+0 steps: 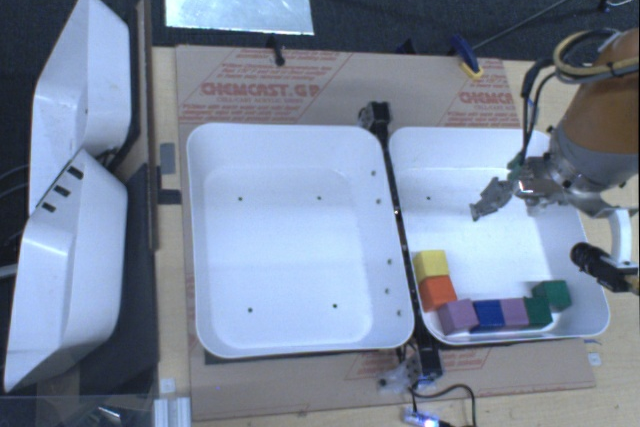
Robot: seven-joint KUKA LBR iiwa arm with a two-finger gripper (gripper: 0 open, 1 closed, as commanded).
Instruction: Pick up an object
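Your gripper [490, 202] hangs over the right-hand bin [455, 150], in its upper middle area, reaching in from the right side of the view. It is small and grey against the white floor, and you cannot tell from this angle whether it is spread or closed. Nothing is visible in its grasp, and it sits well apart from the blocks below it.

Behind it, the arm [600, 115] shows its orange band above the wrist, with dark cables looping over the top.

The objects you could pick up all lie along the near edge of that same right bin. A yellow block [431, 263] sits at the left, with an orange block [436, 291] touching it just below. From there a row runs rightward along the front wall: a purple block [458, 315], a blue block [489, 313], a second purple block [514, 312], and a green block [549, 298] at the right end, packed close together.

The left bin [290, 235] lies beside the right one, their rims meeting at the middle. Both rest on a cardboard sheet [260, 85] printed with red lettering.
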